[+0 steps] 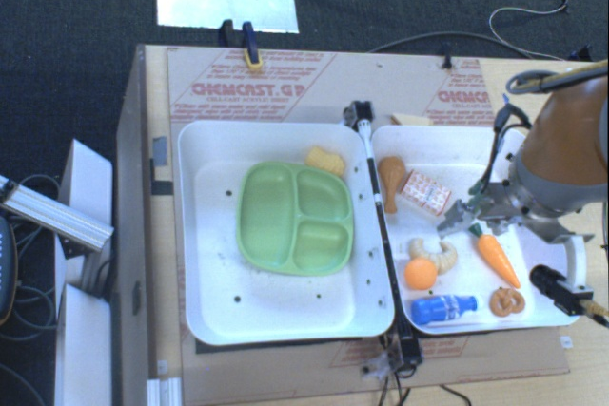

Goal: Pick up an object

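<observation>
On the desk (285,86), two shallow white bins sit side by side. The left bin (214,299) carries a green divided tray (295,219), lying flat near its middle. A yellow item (325,161) rests just beyond the tray's far right corner, close to the wall shared by the two bins.

The right bin (476,152) contains several small objects. Nearest the dividing wall lies a brown drumstick-shaped piece (390,178), with a white box bearing a red pattern (425,192) just beside it. Below these are a pale cashew-shaped piece (434,251) and an orange ball (421,274), close together. A blue bottle (445,308) lies on its side along the near wall. To the right, a carrot (498,260) lies at a slant, and a pretzel (506,301) sits near the corner.

The pincer (463,216) is low over the right bin, between the patterned box and the carrot. Whether its fingers stand apart or together, I cannot tell; nothing is seen between them.
</observation>
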`<move>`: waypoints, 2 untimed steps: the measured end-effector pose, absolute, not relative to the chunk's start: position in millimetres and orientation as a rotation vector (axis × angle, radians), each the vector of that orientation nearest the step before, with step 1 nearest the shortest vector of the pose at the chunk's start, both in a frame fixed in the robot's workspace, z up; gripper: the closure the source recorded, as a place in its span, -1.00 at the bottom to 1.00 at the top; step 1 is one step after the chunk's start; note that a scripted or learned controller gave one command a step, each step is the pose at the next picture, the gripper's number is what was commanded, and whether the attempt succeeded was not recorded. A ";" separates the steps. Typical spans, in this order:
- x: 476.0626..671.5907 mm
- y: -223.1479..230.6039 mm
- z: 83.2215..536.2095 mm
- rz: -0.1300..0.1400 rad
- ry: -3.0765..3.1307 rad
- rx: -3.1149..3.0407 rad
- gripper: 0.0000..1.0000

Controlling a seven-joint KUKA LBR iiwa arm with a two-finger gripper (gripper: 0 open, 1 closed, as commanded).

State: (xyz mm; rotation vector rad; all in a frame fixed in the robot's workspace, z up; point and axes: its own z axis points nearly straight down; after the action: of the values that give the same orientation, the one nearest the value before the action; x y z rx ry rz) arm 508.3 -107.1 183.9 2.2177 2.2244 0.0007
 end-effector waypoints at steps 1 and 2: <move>507.7 -190.5 113.1 -0.002 2.221 2.222 -1.00; 509.2 -189.8 123.9 0.002 2.223 2.216 1.00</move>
State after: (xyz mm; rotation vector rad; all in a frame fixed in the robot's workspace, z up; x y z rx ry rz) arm 509.2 -189.8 123.9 2.2160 2.2226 0.0021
